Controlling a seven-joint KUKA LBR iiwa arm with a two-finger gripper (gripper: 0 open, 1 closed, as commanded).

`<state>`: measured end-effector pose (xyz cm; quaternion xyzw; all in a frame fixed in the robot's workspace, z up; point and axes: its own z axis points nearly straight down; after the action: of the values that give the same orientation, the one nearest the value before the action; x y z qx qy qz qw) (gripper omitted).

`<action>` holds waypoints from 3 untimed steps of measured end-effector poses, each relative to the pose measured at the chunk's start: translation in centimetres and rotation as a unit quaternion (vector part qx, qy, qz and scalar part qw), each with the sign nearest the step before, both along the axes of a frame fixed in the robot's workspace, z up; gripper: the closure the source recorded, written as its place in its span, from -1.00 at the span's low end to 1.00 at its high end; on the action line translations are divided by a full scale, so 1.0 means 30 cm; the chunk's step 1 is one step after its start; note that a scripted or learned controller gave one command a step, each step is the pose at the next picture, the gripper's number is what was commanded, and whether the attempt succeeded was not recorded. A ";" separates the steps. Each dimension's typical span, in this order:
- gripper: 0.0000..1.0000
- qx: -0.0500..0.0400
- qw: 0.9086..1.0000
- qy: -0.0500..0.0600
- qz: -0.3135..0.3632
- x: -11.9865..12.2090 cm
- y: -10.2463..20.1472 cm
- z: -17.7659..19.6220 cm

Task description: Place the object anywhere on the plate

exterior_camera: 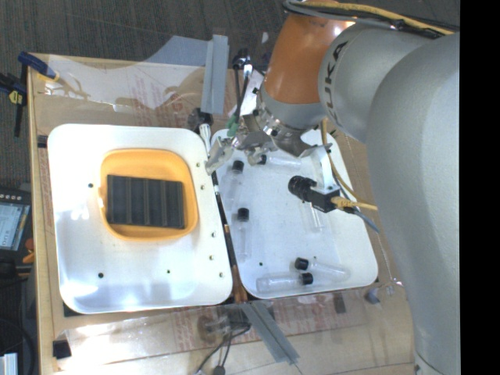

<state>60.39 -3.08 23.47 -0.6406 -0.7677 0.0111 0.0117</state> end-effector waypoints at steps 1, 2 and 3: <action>1.00 0.000 1.000 0.003 0.003 0.003 0.001 0.020; -1.00 0.000 1.000 0.004 0.004 0.002 0.001 0.020; -1.00 -0.001 0.998 -0.011 -0.056 -0.192 0.395 -0.106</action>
<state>54.62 8.77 20.30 -0.6827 -0.7307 0.0037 0.0029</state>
